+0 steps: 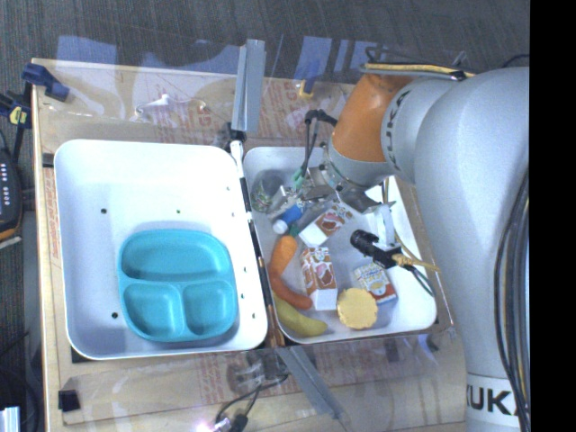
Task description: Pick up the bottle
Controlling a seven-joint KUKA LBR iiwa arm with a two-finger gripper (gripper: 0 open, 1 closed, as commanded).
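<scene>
A small bottle [289, 215] with a blue part lies tilted in the upper left of the right bin [416, 306], among other items. My gripper [303, 190] is low in that bin's upper left corner, just above and touching or nearly touching the bottle. The grey wrist with the orange band comes in from the right and hides the bin's back right part. Nothing can be seen lifted.
Below the bottle lie a carrot [283, 255], a red sausage-like piece [290, 293], a banana [301, 321], a round yellow biscuit [357, 309] and several small cartons [318, 269]. The left bin [81, 178] holds a blue compartment tray [177, 286].
</scene>
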